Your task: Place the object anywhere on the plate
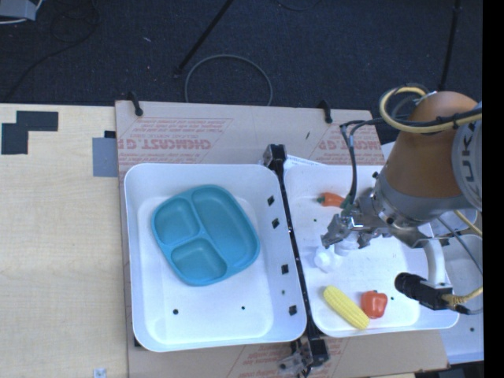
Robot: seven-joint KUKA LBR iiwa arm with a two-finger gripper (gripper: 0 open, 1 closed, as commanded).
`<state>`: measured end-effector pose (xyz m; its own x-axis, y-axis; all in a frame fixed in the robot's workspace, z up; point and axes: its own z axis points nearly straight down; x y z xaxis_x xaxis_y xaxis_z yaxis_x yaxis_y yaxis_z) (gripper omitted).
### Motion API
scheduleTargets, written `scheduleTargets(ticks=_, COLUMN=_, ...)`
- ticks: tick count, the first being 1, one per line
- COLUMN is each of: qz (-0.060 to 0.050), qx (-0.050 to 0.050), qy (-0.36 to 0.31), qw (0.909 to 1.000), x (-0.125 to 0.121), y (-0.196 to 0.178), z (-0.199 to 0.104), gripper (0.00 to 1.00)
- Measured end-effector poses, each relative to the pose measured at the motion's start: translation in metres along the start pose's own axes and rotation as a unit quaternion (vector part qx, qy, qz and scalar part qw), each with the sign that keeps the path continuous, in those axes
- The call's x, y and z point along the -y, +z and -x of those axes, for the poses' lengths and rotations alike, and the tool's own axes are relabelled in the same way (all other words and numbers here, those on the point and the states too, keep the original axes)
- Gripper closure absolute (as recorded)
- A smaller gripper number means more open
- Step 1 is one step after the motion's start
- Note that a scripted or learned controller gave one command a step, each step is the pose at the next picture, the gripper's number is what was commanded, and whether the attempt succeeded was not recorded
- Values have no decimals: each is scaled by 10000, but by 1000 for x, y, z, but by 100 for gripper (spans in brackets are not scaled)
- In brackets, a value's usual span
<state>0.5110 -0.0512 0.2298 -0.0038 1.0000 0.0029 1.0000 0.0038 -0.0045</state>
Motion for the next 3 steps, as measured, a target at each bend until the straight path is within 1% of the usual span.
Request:
scheduleTargets(ticks=1, qz=6, qx=2, qy=-7, qw=10000, x=7, y=-9, z=-52, gripper=100)
scheduleTargets(ticks=3, qz=-14, qx=10, qy=-2, qw=10000, x=22, y=14, z=-166, gripper=100)
